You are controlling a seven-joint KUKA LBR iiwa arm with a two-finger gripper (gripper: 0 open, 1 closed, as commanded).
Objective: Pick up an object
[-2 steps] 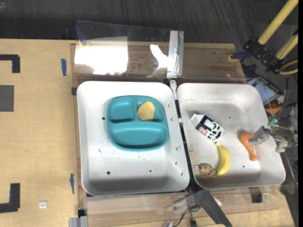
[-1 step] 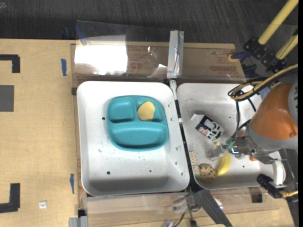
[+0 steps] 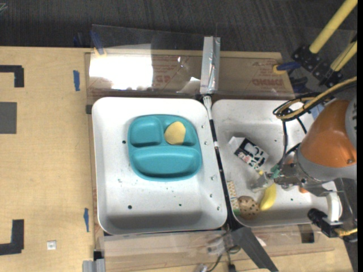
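In the right bin lie a yellow banana, a black-and-white packet and a round tan speckled ball near the front wall. My gripper hangs low over the bin, just above the banana's upper end and to the right of the packet. The grey arm with its orange band hides the bin's right side. Whether anything is held cannot be seen.
The left bin holds a teal divided plate with a yellow rounded object in its upper right compartment. A small patterned card lies by the divider between the bins. Cables and yellow tubes crowd the upper right.
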